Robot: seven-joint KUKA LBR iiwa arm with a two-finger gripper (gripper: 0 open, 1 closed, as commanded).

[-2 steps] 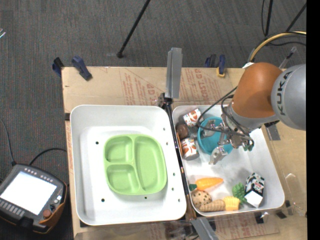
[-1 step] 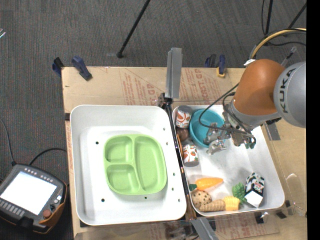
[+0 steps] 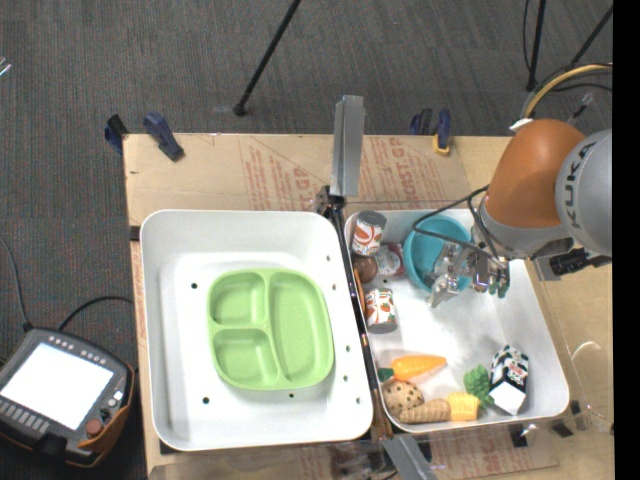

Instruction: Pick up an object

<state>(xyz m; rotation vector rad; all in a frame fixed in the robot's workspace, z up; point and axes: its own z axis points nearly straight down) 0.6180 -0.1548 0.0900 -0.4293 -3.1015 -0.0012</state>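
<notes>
My gripper (image 3: 468, 288) hangs over the right bin (image 3: 535, 333), just right of a teal bowl (image 3: 432, 246) at the bin's back. Its fingers stand apart, open, with nothing between them. Left of the bowl lie small cans: one with a red-and-white label (image 3: 368, 233), a dark one (image 3: 366, 267), and another (image 3: 380, 309) nearer the front. Along the front of the bin are a carrot (image 3: 417, 367), a cookie (image 3: 401, 396), a corn piece (image 3: 448, 408), a green broccoli piece (image 3: 477, 380) and a black-and-white milk carton (image 3: 510, 376).
The left bin (image 3: 170, 258) holds a green divided plate (image 3: 270, 330). A grey upright post (image 3: 348, 153) stands behind the wall between the bins. Blue clamps (image 3: 160, 134) sit at the bench's back edge. A tablet pendant (image 3: 60, 388) lies off the bench at lower left.
</notes>
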